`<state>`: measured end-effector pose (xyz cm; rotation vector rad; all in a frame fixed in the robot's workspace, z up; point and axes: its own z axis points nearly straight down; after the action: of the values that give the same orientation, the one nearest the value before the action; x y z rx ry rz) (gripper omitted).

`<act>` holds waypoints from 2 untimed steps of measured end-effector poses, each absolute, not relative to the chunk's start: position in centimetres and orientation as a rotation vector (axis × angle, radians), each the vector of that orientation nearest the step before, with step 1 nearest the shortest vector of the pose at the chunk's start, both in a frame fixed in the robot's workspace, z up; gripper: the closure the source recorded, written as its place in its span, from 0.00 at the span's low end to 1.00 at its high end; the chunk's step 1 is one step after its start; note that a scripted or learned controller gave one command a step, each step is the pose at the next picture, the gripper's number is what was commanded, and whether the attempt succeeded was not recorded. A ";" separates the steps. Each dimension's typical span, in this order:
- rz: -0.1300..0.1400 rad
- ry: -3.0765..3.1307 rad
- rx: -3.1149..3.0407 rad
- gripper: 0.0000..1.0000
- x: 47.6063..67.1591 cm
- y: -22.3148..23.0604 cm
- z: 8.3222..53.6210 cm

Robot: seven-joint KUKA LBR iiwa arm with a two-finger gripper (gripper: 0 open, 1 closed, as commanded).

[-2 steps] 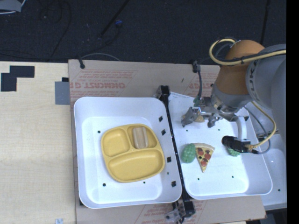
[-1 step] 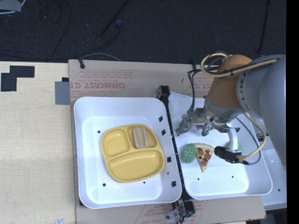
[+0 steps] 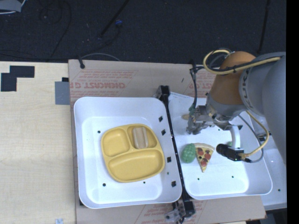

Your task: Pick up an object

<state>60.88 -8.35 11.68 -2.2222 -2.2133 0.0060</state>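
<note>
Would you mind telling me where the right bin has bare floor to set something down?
Free: right bin floor below the pizza slice and green toy. Crowded: its upper half, under the gripper.

end effector (image 3: 194, 125) over right bin (image 3: 252, 183), near its divider edge | pizza slice (image 3: 204, 155) touching green toy (image 3: 188, 153) just below | yellow tray (image 3: 133, 153) mid left bin (image 3: 88, 120)

A divided tray (image 3: 132, 153) lies in the left bin (image 3: 88, 125); in the right bin (image 3: 243, 183), a toy pizza slice (image 3: 204, 155) sits just right of a round toy (image 3: 188, 153).
</note>
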 end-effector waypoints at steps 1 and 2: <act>-0.001 -2.217 -2.227 1.00 60.8 -8.4 15.9; -0.002 -2.217 -2.229 1.00 61.1 -9.3 20.5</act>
<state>61.06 -9.25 20.55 -2.2289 -2.2172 -0.0019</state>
